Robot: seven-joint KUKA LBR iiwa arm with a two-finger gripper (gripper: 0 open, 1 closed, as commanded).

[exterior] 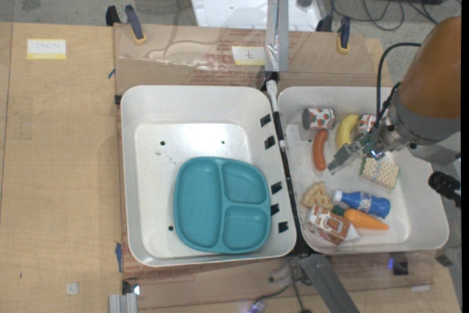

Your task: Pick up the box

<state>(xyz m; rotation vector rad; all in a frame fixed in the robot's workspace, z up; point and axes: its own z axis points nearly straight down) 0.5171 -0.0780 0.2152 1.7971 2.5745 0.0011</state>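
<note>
The gripper [357, 152], its fingers spreading apart, is hovering just left of the box [379, 172], gripping nothing, banana [346, 130] close above-left.

Left bin [139, 157]: teal divided tray [222, 204]. Right bin [425, 231]: can [318, 118], banana [346, 130], sausage [319, 149], blue bottle [363, 201], carrot [364, 219], all lying close together. Clamps [134, 23] on counter [51, 157] behind.

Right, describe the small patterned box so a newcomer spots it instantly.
Start at the right-hand shallow white bin, where the grey arm's gripper reaches in. Just below the gripper, toward the bin's right side, lies the small cream box with a speckled pattern. It is squarish and flat-faced, unlike the blue bottle below it.
</note>
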